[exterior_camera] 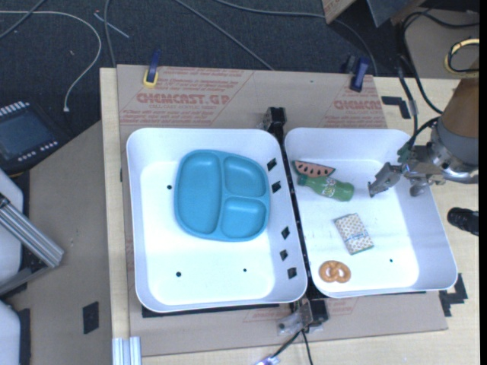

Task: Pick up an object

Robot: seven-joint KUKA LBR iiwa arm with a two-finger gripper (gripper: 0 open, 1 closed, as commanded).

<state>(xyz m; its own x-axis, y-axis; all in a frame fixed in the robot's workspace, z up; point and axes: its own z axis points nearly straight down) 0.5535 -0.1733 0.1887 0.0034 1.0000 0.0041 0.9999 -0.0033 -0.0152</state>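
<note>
1. Station: two shallow white bins side by side. The left bin (152, 226) holds a blue divided plate (222, 195), lying flat, near the bin's upper middle.
2. The right bin (426, 242) holds four small items: a watermelon slice (314, 169) at upper left, a green bottle (335, 189) just below it and touching or nearly so, a patterned packet (354, 233) near the centre, and a pretzel (334, 272) at the lower left.
3. Gripper (399, 179): positioned over the upper right of the right bin, well apart from the packet and pretzel, near the bottle's right end. Its two fingers stand spread, with nothing between them — no object is held.
4. Progress, by judgement: the pick has not yet been made; the arm appears to be at the approach stage.
5. Handling, by judgement: the green bottle is the nearest candidate. It looks like a light, rigid plastic toy, smooth and rounded, so liable to roll or slip; best taken across its narrow body, mid-length. The packet lies flat and thin — hard to get fingers under. The pretzel is small and close to the bin wall.
6. Risk: the slice adjoining the bottle may be nudged during closing.
</note>
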